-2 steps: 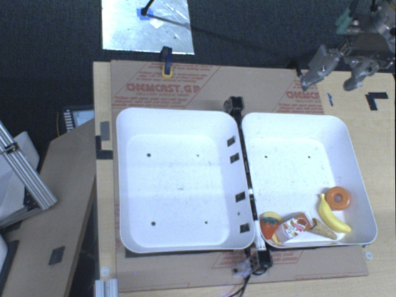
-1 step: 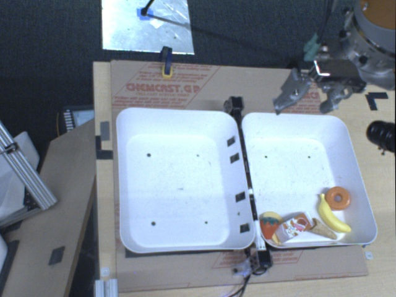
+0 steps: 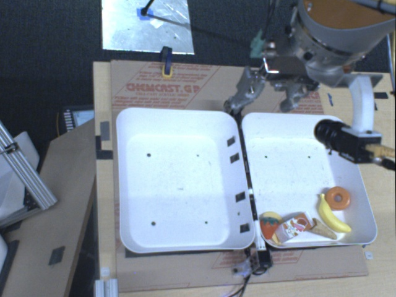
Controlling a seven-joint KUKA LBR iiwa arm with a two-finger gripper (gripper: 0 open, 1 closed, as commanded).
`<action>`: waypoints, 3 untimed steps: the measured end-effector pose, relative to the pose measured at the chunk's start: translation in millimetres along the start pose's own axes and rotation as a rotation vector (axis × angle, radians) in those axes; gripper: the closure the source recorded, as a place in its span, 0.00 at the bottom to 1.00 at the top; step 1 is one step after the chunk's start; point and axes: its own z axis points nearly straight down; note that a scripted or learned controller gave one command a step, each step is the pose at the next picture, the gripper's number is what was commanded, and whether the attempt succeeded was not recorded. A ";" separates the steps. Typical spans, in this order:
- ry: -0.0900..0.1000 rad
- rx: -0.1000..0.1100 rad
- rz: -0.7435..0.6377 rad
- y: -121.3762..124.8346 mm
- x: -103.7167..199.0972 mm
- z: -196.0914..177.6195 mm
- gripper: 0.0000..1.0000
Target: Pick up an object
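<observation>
1. You see the arm [image 3: 337,17] entering at the upper right of the frame, grey with an orange band, hanging above the far edge of the right bin [image 3: 281,184].
2. The tool [image 3: 266,98] sits just past the top rim where the two bins meet; you can make out two grey fingers [image 3: 244,98] spread well apart, with nothing between them.
3. A black cylindrical part [image 3: 337,138] juts out over the right bin's upper right area.
4. The left bin [image 3: 176,178] fills the middle of the frame, its white floor showing a few small dark dots.
5. The task's things lie bunched in the lower right corner of the right bin: a banana [image 3: 331,214], an orange ring-shaped toy [image 3: 338,197] touching its upper end, a red and white packet [image 3: 292,229], a round orange and green piece [image 3: 270,223] at the packet's left, and a tan cone [image 3: 323,230] just under the banana.
6. Both bins rest on brown printed cardboard [image 3: 164,85] that covers the bench [image 3: 102,104].
7. At the upper left you see a shiny metal sheet [image 3: 147,16] on dark carpet [image 3: 43,42], with a blue mark on it.
8. A yellow clamp [image 3: 167,64] grips the cardboard's far edge.
9. Aluminium framing [image 3: 21,172] slants in at the left edge.
</observation>
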 end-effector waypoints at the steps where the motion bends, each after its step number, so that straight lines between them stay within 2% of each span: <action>1: 0.001 0.001 -0.003 0.3 99.3 0.8 0.00; 2: 0.001 -0.002 0.006 1.7 93.7 -11.3 1.00; 3: -0.004 0.005 0.006 1.5 99.1 40.2 1.00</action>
